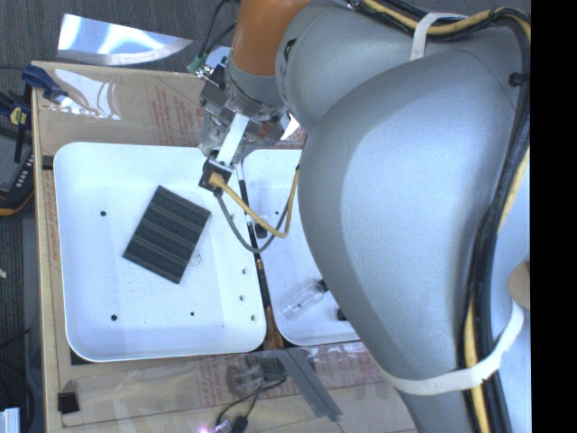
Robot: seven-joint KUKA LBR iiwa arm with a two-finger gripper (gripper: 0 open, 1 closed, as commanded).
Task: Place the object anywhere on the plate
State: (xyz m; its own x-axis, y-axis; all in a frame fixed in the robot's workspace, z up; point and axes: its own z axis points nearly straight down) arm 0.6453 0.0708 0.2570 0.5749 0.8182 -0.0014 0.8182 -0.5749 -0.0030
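While counting off the left bin [72, 242]: two white bins, one dark ribbed slab [167, 234], one clear plastic piece [302, 300], one gripper [225, 126]. Slab flat inside left bin, near its middle, skewed. Clear piece just past left bin's near right corner, in the right bin [287, 262]. Gripper over left bin's far right corner. Opening and load: cannot tell.
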